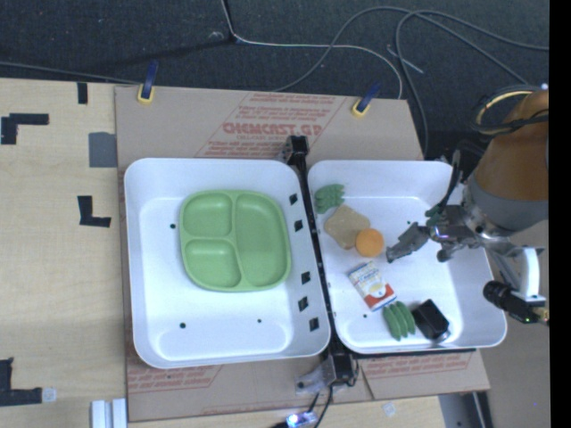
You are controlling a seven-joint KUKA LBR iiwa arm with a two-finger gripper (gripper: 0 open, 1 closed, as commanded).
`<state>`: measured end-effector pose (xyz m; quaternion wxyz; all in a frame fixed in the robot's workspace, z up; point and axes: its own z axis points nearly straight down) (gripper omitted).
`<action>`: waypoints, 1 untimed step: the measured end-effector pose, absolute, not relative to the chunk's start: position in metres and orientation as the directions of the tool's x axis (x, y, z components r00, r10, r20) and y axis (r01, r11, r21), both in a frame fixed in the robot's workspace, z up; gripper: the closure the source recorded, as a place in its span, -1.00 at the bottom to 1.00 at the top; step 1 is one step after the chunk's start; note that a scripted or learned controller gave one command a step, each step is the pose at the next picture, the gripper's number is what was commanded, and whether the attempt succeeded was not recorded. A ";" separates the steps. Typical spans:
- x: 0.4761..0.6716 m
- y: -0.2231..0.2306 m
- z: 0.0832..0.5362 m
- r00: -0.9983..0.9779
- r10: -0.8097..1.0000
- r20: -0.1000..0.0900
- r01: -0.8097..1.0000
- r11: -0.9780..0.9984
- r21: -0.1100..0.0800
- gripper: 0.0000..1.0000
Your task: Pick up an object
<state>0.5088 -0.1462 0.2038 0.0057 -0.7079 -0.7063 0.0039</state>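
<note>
Hand (421,242) over right bin (464,328), fingers spread, grasping nothing; arm (513,163) cut off at right.

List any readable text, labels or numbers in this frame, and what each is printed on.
Red print on the cardboard sheet under the bins: large lettering, too blurred to read with confidence.
Small red-and-white carton in the right bin: its markings are too small to read.
Nothing else bears legible text.

Divided plate (236,241) in left bin (143,239); ball (369,242) in right bin (464,301).
</note>
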 end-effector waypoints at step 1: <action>0.512 -0.146 0.209 -0.001 1.000 0.001 1.000 0.001 -0.002 -1.00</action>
